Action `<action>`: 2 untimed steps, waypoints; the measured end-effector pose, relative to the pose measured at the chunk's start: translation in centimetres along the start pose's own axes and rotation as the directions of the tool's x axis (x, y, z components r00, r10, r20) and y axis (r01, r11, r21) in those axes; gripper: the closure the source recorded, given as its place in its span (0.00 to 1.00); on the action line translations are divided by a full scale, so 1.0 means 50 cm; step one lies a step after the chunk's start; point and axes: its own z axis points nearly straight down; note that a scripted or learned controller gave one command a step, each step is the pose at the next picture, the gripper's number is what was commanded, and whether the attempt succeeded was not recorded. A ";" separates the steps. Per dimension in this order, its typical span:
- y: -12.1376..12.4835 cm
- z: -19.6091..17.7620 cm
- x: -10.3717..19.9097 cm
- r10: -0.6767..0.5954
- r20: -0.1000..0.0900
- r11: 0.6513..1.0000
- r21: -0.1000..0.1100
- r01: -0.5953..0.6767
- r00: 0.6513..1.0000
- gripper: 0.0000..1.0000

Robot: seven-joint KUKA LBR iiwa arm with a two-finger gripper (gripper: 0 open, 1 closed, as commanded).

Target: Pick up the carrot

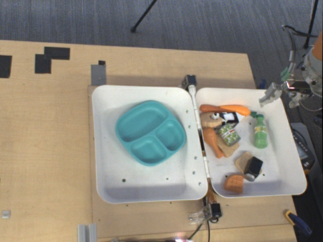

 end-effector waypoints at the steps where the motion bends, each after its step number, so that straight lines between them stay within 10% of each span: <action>1: 0.068 0.324 -0.042 -0.318 0.007 0.948 -0.010 0.319 0.948 0.00; 2: 0.152 0.380 0.015 -0.175 0.001 0.985 0.000 0.175 0.985 0.00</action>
